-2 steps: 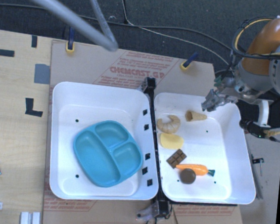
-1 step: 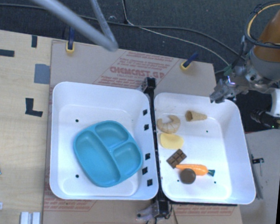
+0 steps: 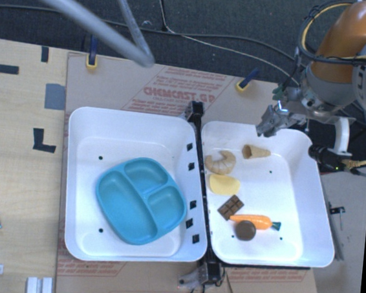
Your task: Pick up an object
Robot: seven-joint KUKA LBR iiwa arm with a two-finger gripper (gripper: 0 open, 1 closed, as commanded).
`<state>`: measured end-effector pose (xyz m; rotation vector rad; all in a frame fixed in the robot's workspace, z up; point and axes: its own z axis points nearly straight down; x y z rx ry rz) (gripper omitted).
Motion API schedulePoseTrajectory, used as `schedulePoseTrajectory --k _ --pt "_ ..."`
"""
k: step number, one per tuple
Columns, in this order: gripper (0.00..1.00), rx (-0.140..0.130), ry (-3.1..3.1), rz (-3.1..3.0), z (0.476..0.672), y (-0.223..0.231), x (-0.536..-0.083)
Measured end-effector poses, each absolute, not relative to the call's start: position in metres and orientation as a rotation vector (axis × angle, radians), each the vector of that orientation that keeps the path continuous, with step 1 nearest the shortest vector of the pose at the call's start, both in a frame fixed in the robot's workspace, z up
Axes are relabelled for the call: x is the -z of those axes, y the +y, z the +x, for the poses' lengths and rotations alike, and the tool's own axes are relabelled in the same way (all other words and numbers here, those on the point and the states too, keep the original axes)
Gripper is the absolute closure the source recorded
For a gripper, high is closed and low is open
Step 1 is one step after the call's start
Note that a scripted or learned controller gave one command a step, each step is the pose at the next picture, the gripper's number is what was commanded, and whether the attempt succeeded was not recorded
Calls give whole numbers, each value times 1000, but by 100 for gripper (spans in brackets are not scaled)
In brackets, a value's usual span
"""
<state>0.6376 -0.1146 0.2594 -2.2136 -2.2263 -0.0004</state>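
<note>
Above the right bin's [image 3: 313, 208] far rim, fingers [image 3: 267, 127] in unclear state, near cone [image 3: 256, 152].

One fixed camera looks down at a slant from above the bench, taking in both white bins [image 3: 77, 164] mid-frame, the arm [image 3: 348, 56] at upper right.
</note>
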Motion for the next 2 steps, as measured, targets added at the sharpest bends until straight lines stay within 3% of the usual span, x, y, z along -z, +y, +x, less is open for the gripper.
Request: schedulePoseTrajectory --k 2 --pt "100 -4 -2224 -2215 605 -9 -235"
